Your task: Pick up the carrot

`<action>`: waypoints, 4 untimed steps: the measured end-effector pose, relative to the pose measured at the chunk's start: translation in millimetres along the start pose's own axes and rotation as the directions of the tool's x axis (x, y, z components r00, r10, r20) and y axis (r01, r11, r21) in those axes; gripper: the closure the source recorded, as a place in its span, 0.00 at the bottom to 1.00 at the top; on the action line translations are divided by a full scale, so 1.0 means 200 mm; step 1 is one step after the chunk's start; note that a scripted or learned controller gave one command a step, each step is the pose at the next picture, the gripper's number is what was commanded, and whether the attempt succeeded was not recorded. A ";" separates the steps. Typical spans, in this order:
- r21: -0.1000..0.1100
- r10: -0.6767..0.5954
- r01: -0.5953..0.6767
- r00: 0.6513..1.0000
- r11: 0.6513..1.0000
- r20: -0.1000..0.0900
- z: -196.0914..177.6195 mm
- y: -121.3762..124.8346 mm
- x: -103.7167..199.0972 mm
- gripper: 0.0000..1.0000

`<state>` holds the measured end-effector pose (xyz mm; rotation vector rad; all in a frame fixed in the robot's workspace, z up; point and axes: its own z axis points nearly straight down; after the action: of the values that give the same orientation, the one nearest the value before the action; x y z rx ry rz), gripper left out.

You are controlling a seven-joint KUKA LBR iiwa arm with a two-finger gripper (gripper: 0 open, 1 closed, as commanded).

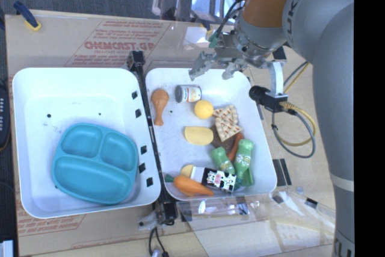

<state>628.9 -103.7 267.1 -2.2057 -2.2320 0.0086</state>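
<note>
Bench top is brown cardboard (120, 39) with red print, two white bins on it side by side. Carrot (191, 186) lies at the near edge of the right bin (257, 129), orange, on its side, touching the black-and-white carton (219, 179). Just behind those: two green bottles (236, 159), a pale yellow potato-shaped piece (198, 136), a waffle square (227, 122), a lemon (204, 109). Drumstick (159, 103) sits by the bin's left wall, small can (189, 93) beside it. Left bin (36, 99) holds a blue divided plate (95, 162). Gripper (212, 71) hangs over the far rim of the right bin, fingers spread apart, nothing between them, touching nothing. It is well apart from the carrot.
</note>
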 end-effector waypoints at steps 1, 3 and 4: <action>0.001 -0.154 0.154 0.988 0.988 0.000 0.89 -0.20 -0.02 0.00; -0.002 -0.465 0.465 0.885 0.885 0.000 0.82 -0.38 0.01 0.00; -0.003 -0.336 0.336 0.942 0.942 0.008 0.39 -0.46 -0.46 0.00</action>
<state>538.0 -197.4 190.4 -1.7973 -2.5811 0.0098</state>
